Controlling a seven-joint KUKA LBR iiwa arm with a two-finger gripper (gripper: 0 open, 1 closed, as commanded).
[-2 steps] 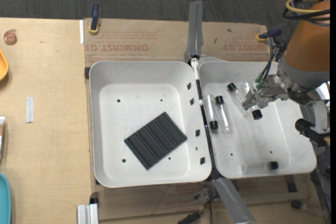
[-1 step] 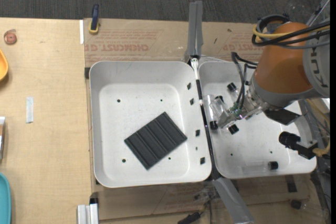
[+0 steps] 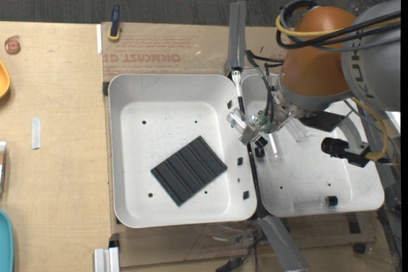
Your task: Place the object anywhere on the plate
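Note:
A dark grey ribbed rectangular plate (image 3: 189, 170) lies tilted on the floor of the left bin (image 3: 127, 137), toward its front. My gripper (image 3: 258, 134) hangs under the orange wrist band, over the left edge of the right bin (image 3: 357, 197), just beside the divider between the bins and up and to the right of the plate. Clear plastic parts and a small black piece (image 3: 259, 151) show around its tip; I cannot tell whether anything is held there. A clear tube with a dark end (image 3: 315, 202) lies near the right bin's front wall.
The arm's grey body and orange band (image 3: 319, 54) cover the back of the right bin. A black fitting (image 3: 344, 151) juts out beside the wrist. A grey post (image 3: 236, 35) stands behind the divider. Small items lie on the wooden bench at the left.

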